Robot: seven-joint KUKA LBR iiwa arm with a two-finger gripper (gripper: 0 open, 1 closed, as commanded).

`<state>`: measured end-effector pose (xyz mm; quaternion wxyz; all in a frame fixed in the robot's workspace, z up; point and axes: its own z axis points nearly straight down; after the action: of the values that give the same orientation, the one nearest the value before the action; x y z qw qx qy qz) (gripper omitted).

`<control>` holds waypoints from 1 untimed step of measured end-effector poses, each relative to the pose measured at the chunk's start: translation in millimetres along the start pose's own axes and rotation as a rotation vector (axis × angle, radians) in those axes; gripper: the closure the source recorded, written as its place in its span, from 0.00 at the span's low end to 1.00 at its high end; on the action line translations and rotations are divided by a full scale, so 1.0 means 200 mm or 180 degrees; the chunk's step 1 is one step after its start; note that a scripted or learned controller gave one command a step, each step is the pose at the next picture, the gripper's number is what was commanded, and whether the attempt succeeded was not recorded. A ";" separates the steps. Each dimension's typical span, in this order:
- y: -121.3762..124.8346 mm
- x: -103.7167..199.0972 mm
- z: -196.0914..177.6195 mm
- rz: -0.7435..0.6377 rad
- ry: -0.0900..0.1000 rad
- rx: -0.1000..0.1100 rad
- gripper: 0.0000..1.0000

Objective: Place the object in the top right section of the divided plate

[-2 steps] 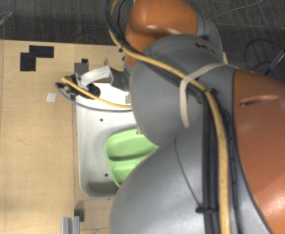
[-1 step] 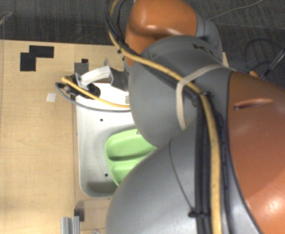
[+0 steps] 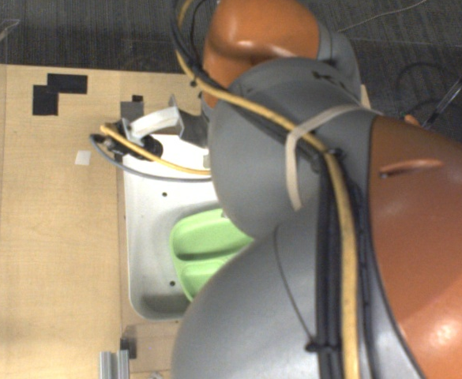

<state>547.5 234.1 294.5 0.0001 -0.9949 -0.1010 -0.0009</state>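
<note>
The arm's grey and orange body covers most of the view from the right. Beneath it, part of a light green divided plate [image 3: 203,243] lies in a white bin [image 3: 148,235], with a ridge between two of its sections showing. The plate's right part is hidden by the arm. A white wrist piece with yellow and black cables [image 3: 148,144] sticks out over the bin's far left corner.
The wooden bench [image 3: 49,235] stretches to the left of the bin, with black marker squares [image 3: 57,93] along its far edge and a small white tag [image 3: 83,158]. Dark carpet lies beyond the bench. A metal bracket [image 3: 114,363] sits at the bottom edge.
</note>
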 end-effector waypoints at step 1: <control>0.00 0.00 0.00 0.0000 0.0000 0.0000 0.00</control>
<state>547.5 234.1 294.5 0.0001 -0.9949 -0.1010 -0.0009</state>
